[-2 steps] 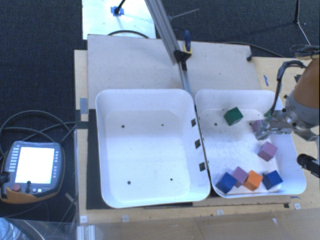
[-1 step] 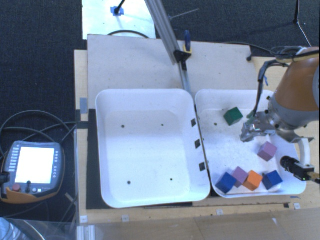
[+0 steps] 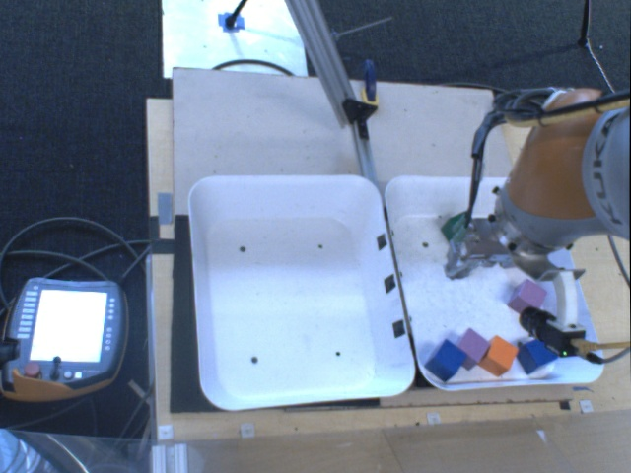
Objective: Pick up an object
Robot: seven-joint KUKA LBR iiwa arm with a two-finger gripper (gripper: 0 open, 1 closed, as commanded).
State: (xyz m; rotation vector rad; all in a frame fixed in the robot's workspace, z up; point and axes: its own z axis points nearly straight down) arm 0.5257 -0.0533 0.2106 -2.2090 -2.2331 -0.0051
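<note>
bench edge: pale wood strip [image 3: 394, 432] along the bottom of the frame, nearest the lens, small screws or marks on it.
pendant: handheld control unit [image 3: 61, 338] lower left, bright white screen, orange underside, black cables looped round it on the dark carpet.
floor: dark textured carpet [image 3: 79, 87] on the left and across the top; a pale sheet lies upper left with a blue bit on it.
bench top: light grey board [image 3: 256, 116] behind the bins, black mat under them.
left bin: white [image 3: 207, 264], centre of frame, a few dark dots on its floor.
right bin: white [image 3: 414, 200], right of centre, touching the left bin along the shared wall with black tabs.
blocks: in the lower right corner of the right bin, bunched: blue block [image 3: 446, 359], purple block [image 3: 474, 345], orange block [image 3: 499, 355], second blue block [image 3: 536, 355]; another purple block [image 3: 527, 295] a bit above them.
green object: [image 3: 454, 227] upper middle of the right bin, just beside the gripper, partly hidden.
arm: grey and orange [image 3: 557, 166], enters from the right edge.
gripper: [image 3: 461, 262] low over the right bin floor; cannot tell if the fingers are apart or together, cannot tell if it touches the green object.
pole: metal rod [image 3: 320, 47] slants from top centre down to the bins.
</note>
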